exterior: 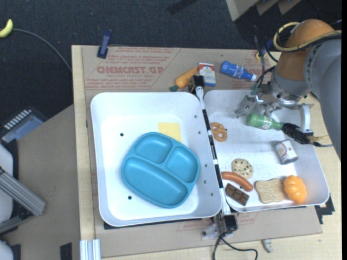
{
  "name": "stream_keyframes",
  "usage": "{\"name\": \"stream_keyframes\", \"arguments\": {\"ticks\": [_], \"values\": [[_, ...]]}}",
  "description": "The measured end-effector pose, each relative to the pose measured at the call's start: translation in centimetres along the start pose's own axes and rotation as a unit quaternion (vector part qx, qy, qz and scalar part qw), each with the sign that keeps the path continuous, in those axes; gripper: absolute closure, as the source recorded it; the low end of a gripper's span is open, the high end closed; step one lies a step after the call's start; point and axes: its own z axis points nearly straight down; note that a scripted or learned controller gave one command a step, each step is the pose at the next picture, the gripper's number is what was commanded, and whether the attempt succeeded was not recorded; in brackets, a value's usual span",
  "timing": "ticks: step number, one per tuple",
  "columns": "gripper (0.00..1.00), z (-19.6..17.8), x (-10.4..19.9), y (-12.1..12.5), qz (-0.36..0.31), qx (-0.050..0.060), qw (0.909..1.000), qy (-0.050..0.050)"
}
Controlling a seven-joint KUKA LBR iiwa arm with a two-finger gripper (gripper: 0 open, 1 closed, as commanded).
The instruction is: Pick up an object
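My gripper (256, 105) hangs low over the far part of the right bin (314, 161), under the orange band of the arm. Just in front of it a green bottle (264, 122) lies on its side; whether the gripper touches it is unclear. Also in this bin are a pretzel (218, 131), a small can (286, 151), a cookie (242, 168), a sausage (237, 180), a chocolate bar (236, 194), a slice of toast (269, 190) and an orange fruit (295, 187).
The left bin (108, 118) holds a blue divided plate (160, 168) and a yellow cheese slice (169, 129). Behind the bins on the bench lie a blue bottle (237, 70), a small carton (206, 73) and an orange toy (186, 78).
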Motion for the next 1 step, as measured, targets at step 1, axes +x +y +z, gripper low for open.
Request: {"name": "stream_keyframes", "arguments": {"ticks": [1], "values": [[1.0,-1.12,0.02,0.11,-0.001,-0.002,1.0,-0.001]]}}
